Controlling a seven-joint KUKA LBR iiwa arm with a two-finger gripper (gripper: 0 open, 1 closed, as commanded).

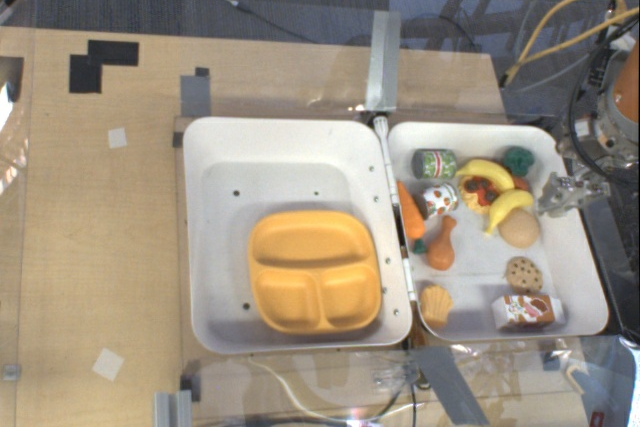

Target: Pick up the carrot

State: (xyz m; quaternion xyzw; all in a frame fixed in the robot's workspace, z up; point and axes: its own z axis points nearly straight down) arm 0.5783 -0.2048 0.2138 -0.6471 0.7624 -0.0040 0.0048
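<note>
The carrot [410,211] is orange and lies lengthwise against the left wall of the right bin [590,300], next to a red-and-white can [440,200] and just above an orange drumstick [442,243]. My gripper [563,194] hangs at the right bin's right rim, well to the right of the carrot, with a banana [508,207] and other toy food between them. Nothing shows in the gripper.
The right bin also holds a green can [434,163], a second banana [485,174], a green vegetable [517,160], a tan ball [519,230], a cookie [522,272], a small carton [525,311] and a pastry [435,301]. A yellow divided plate [314,270] lies in the left bin [215,215].
</note>
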